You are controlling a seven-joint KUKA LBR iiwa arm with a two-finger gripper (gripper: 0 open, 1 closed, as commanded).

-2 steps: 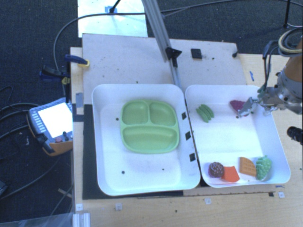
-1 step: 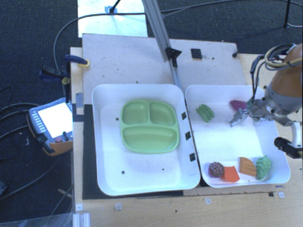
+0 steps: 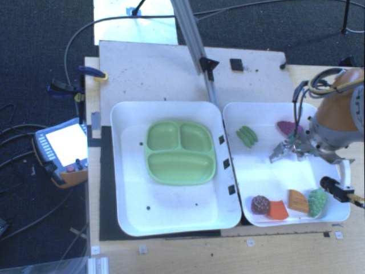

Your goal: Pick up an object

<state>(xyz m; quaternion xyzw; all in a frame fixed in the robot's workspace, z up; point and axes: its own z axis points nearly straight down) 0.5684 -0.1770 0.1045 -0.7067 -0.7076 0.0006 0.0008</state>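
Observation:
My gripper (image 3: 279, 152) hangs over the middle of the right bin (image 3: 255, 170), reaching in from the right below the orange wrist band. A purple piece (image 3: 286, 128) lies just behind it, and a green pea pod (image 3: 247, 136) lies to its left. Along the bin's front edge sit a dark red round piece (image 3: 260, 204), a red-orange wedge (image 3: 278, 210), an orange slice (image 3: 297, 201) and a green broccoli (image 3: 317, 202). Nothing shows in the gripper's grasp.
The left bin (image 3: 128, 198) holds a green divided plate (image 3: 181, 152). A slanted metal pole (image 3: 191, 27) crosses the board behind the bins. A handheld pendant (image 3: 61, 150) and cables lie on the floor to the left.

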